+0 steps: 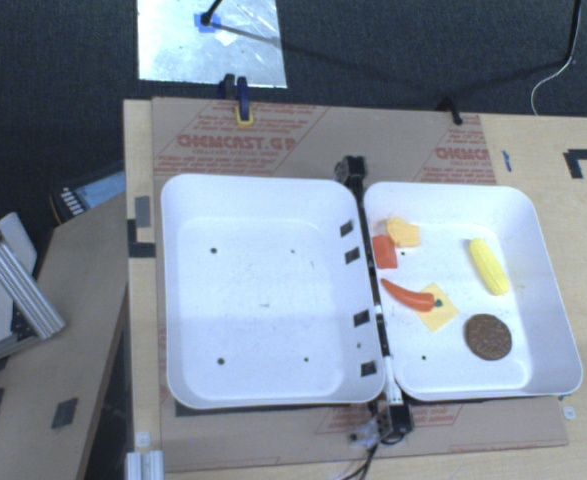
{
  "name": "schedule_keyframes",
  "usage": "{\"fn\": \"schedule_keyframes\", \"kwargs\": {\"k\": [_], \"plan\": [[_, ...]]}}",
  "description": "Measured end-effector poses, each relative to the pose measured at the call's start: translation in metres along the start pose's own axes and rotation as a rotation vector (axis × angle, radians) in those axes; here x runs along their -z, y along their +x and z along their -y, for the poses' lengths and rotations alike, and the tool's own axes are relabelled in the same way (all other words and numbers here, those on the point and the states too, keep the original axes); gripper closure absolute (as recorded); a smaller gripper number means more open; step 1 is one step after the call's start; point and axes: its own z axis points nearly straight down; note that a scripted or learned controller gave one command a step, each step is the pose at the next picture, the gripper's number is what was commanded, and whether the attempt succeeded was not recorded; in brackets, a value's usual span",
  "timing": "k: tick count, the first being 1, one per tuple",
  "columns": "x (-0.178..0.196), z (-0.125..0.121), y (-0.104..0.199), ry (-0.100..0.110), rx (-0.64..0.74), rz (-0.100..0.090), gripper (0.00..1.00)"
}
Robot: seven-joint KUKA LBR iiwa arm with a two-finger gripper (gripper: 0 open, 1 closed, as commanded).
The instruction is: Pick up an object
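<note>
Dark carpet floor point(393, 28); tan bench point(93, 298); shiny metal sheet point(211, 30).

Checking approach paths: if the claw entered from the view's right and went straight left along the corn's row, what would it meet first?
If it travels low, probably the right bin's rim. If it clears that, the corn cob comes first. Height cannot be judged here.

The wooden table point(533, 143) carried a printed cardboard sheet point(273, 133), on which two shallow white bins, left point(258, 388) and right point(548, 308), sat touching side by side.
</note>
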Motion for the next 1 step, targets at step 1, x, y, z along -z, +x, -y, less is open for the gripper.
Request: {"fn": "schedule_keyframes", "kwargs": {"k": [1], "plan": [[0.0118, -0.0007, -0.0005, -0.005, 0.002, 0.003, 1.0]]}}
